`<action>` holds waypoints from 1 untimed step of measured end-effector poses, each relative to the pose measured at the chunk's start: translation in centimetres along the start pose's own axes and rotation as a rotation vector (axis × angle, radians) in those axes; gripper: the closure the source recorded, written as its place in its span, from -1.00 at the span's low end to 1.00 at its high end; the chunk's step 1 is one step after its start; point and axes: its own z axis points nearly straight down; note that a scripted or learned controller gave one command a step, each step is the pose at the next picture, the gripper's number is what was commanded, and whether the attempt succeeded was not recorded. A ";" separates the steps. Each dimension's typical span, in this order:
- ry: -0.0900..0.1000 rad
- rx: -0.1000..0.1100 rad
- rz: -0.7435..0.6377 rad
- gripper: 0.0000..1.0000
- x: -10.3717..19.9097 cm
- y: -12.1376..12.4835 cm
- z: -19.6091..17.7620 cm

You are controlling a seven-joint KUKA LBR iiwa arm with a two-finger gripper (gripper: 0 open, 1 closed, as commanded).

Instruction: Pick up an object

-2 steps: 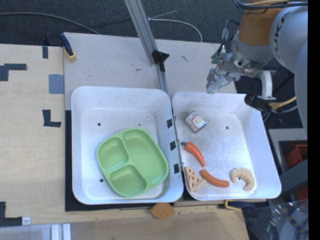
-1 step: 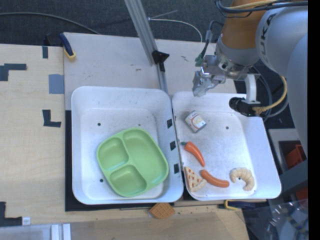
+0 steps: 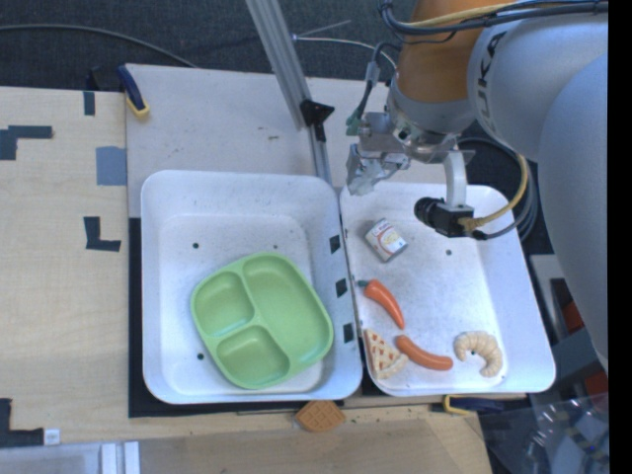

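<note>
You will find the end effector [image 3: 367, 173] raised over the far left corner of the right bin [image 3: 513, 265], clear of every object; whether it is released or clenched cannot be determined, because glare and the wrist housing obscure it. Candidate objects lie in that bin, presumably scattered for picking: a small white carton [image 3: 386, 239] nearest, then an orange carrot [image 3: 385, 302], a waffle wedge [image 3: 383, 355], a sausage [image 3: 425, 354] and a croissant [image 3: 480, 352] near the front rim. The left bin [image 3: 163, 265] holds a green divided plate [image 3: 261, 320], and a brown item [image 3: 318, 416] on the desk [image 3: 59, 314] is too small to identify.

no legible text, labels or numbers
</note>
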 end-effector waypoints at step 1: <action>-0.001 0.002 0.001 1.00 5.1 -0.9 1.7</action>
